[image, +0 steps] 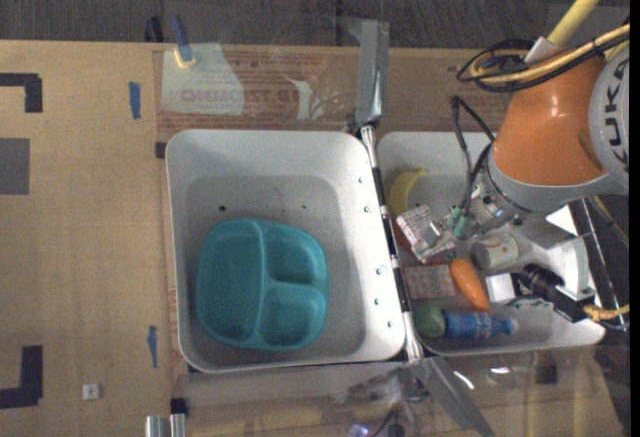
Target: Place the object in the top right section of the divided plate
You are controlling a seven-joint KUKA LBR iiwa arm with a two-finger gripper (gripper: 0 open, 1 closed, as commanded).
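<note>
A teal divided plate [262, 283] lies in the left white bin [200, 165], with nothing in its sections. In the right bin [440, 150] lie a yellow banana [404, 191], a crumpled red and white packet [424, 232], an orange carrot [469, 284], a brown card [428, 280], a green round fruit [431, 321] and a blue bottle [478, 327]. My gripper [487, 230] hangs low over the right bin, just right of the packet and above the carrot. The orange wrist band [545, 140] covers much of it.
A metal divider [385, 255] with bolts separates the two bins. Cables [510, 65] loop over the bench behind the arm. A clear plastic sheet [260, 90] is taped to the wooden bench behind the left bin.
</note>
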